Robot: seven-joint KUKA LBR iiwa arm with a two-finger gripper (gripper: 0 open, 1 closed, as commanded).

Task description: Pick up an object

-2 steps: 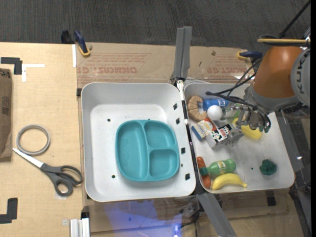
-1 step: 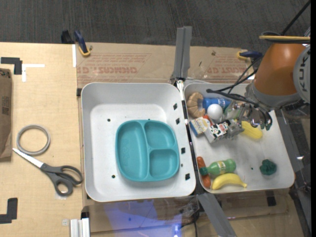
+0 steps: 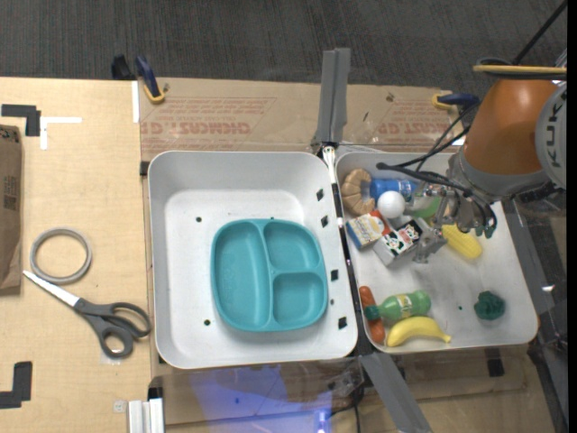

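My gripper [image 3: 431, 244] hangs low over the upper middle of the right bin [image 3: 518, 332], under the grey wrist and orange band. It sits right beside a small box [image 3: 399, 239] printed in white, red and black, and just left of a yellow object [image 3: 463, 243]. Behind it are a white ball [image 3: 390, 204], a blue can [image 3: 389, 188] and a small carton [image 3: 362, 230]. A banana [image 3: 416, 332], a green bottle [image 3: 403, 307] and a dark green lump [image 3: 489, 306] rest toward the bin's front. Nothing shows as lifted.
The left bin [image 3: 171, 242] holds a teal divided plate [image 3: 269, 273]. On the bench to the left lie scissors [image 3: 95, 314] and a tape ring [image 3: 60, 254]. Cables trail from the wrist across the right bin's back.
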